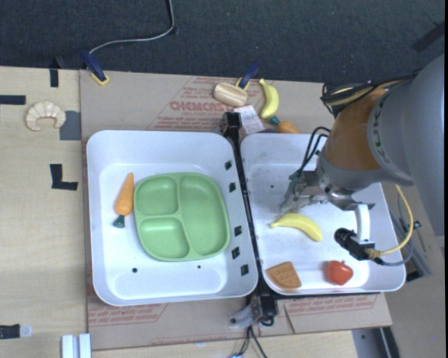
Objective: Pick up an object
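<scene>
Yellow curved plastic banana [299,225] lies in the right-hand shallow white bin [263,171], near its centre, and you can see the gripper [297,194] poised just above it, at the banana's twelve o'clock. Whether the pincer is spread or pressed together, you cannot tell; the grey wrist hides it. You are, by my reading, at the approach step, with nothing yet lifted. Your next move calls for a descent straddling the banana's narrow, smooth, rounded body across its width, since glossy plastic may slip. At the banana's six o'clock sits a flat tan toast-like wedge [285,276], and at five o'clock a shiny red tomato-like piece [339,272]. The left bin holds a matte green sectioned plate [182,215] and an orange tapered carrot [125,194].
</scene>
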`<state>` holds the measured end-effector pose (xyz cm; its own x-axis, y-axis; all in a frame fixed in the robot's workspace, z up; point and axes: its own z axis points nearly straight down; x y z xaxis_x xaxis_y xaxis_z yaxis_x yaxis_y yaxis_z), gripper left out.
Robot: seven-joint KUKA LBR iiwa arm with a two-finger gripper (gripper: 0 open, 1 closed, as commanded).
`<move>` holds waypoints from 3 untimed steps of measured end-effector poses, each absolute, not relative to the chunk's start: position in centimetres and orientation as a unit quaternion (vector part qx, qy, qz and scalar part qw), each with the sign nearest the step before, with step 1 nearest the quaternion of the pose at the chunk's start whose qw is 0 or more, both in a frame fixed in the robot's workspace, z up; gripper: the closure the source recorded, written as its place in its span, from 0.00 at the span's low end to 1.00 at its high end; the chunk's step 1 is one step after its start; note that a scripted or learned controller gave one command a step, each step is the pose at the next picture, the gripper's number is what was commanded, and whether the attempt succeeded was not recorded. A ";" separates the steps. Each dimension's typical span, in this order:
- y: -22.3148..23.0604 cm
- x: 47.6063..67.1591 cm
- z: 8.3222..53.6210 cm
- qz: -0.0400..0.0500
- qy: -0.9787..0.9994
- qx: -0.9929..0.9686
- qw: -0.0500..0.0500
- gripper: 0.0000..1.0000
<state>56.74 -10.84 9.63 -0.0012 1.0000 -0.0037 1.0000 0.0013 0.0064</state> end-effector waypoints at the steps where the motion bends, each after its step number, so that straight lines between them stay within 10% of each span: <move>1: -10.8 56.7 9.6 0.001 0.708 0.707 0.003 0.00; 3: -15.0 50.9 8.7 0.001 0.707 0.707 0.003 0.00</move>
